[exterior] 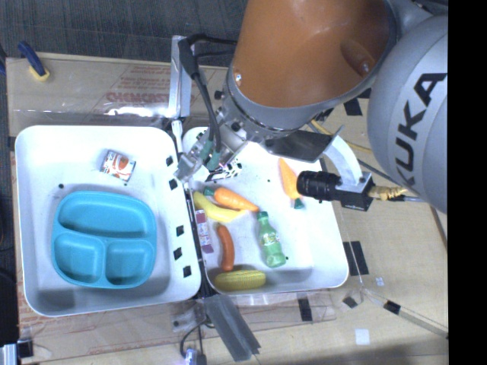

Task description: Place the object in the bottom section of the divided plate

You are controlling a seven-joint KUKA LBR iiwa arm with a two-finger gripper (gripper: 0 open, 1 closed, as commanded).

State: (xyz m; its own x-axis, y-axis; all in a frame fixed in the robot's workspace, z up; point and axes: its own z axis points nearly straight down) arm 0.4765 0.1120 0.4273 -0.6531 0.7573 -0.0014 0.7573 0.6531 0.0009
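Looking down from the camera view, the pincer [199, 157] hangs over the upper left corner of the right bin [329, 272], beside the wall shared with the left bin [30, 204]; whether it is wide or narrow I cannot tell, and nothing visibly sits in it. Which object is meant is unclear; nearest below it lie a carrot [234, 199] across a banana [214, 210], with a sausage [226, 247], a green bottle [269, 239] and a corn cob [240, 280] further down. These look like light, stiff, smooth toys, likely slippery, so a grip across the carrot's thick middle seems safest. Crowding leaves little room there. The blue divided plate [105, 238] sits in the left bin, its sections bare, a small packet [118, 165] well apart above it
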